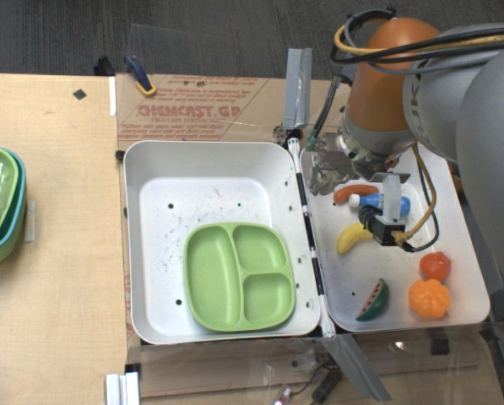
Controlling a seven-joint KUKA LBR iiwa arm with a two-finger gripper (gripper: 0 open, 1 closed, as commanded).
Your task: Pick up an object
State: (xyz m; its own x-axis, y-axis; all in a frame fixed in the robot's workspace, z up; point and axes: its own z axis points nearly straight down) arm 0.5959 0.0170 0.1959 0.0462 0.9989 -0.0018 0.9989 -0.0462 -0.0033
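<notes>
Tool (326,175): grey metal, set low at the rear left corner of the right bin (340,281), close against the wall that divides the two bins. You cannot tell from this slant whether it stands apart or together; nothing is visibly clamped in it.

Right bin, contents, nearest the tool first:
- Red-orange piece (349,195): small, long and rounded at the ends, lying flat just beside the tool.
- Blue piece (371,202): touching the red-orange piece on its near side. It is partly covered by the arm, so its shape is unclear; possibly a short block.
- Banana (353,239): yellow, curved, lying on the bin floor near the middle.
- Tomato (435,266): red and round, with a small green top, toward the right wall.
- Orange (427,299): bright and lobed like a small pumpkin, just in front of the tomato.
- Watermelon slice (372,300): green rind, red flesh, near the front wall, apart from the orange.

Left bin (201,197): you have one green plate (239,275) with three compartments, lying flat in the front right part; the floor around it is speckled.

Bench (49,310): pale wood. A stack of green containers (0,205) sits at the left edge, and a cardboard sheet (188,108) with red print lies behind the left bin.
</notes>
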